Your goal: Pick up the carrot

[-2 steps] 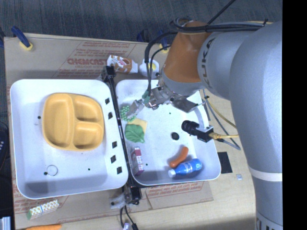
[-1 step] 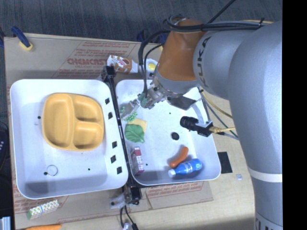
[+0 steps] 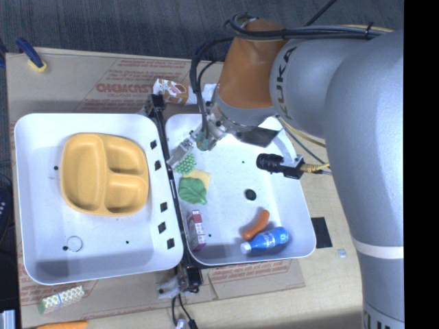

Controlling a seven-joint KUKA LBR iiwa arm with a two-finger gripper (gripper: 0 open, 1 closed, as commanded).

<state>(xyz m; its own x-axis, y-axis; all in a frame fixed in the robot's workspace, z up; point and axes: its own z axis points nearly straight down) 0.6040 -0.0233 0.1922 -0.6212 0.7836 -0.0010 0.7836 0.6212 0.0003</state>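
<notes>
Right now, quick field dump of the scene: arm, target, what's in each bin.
arm: reaches in from the right, gripper low over the far-left part of the right bin
carrot: lying near the right bin's front edge, apart from the gripper
beside carrot: blue bottle, touching it
right bin, left side: green pea pod, lettuce leaf, small red box
left bin: yellow divided tray

You see even, bright overhead light, mild glare on the white bins [image 3: 288,204], soft shadows, slightly soft focus.
</notes>
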